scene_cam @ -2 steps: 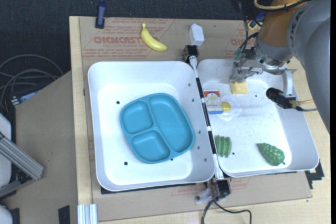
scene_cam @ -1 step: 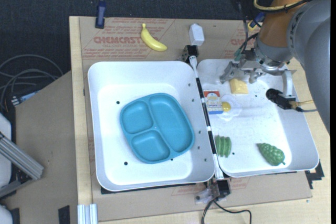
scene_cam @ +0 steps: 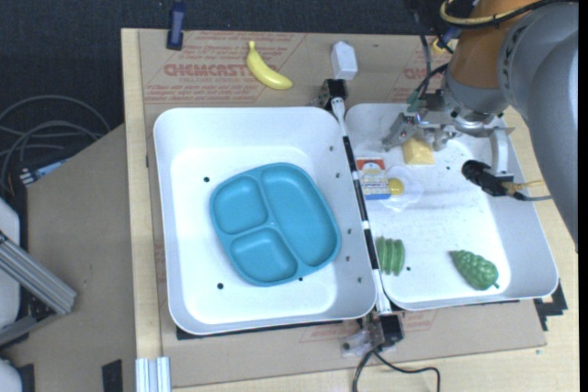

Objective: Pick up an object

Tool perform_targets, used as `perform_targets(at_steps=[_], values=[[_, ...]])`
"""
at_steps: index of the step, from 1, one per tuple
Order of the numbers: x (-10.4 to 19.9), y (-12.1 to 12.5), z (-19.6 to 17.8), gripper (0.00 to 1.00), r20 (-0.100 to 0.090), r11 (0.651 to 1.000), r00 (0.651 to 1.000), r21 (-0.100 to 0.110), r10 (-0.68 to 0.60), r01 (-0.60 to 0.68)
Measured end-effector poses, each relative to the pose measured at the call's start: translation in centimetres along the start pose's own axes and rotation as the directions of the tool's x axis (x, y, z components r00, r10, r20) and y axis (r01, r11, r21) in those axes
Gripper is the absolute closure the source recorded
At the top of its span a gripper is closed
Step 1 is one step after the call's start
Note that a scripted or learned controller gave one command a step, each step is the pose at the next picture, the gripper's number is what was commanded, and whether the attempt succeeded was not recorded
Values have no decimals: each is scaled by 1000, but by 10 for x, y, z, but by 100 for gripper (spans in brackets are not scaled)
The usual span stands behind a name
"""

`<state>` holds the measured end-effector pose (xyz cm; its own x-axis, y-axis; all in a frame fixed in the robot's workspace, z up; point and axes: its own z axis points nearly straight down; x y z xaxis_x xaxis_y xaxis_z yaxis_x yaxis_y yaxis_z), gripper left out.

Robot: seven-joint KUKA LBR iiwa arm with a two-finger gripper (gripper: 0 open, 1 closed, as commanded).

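A small yellow block sits near the far edge of the right bin, and the gripper hangs just over it with its fingers spread open, one on each side. I think this is the reaching step; next it should drop lower and squeeze the block. The green grapes toy lies near the bin's front right corner.
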<state>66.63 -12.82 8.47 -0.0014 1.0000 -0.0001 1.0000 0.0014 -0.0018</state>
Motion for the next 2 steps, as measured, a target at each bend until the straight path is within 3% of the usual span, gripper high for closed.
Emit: perform_targets(at_steps=[1, 2], values=[[0, 3, -14, 100, 2, 1000, 1000, -10, -2, 2], [0, 1, -11, 0, 2, 1000, 1000, -5, -1, 1]])
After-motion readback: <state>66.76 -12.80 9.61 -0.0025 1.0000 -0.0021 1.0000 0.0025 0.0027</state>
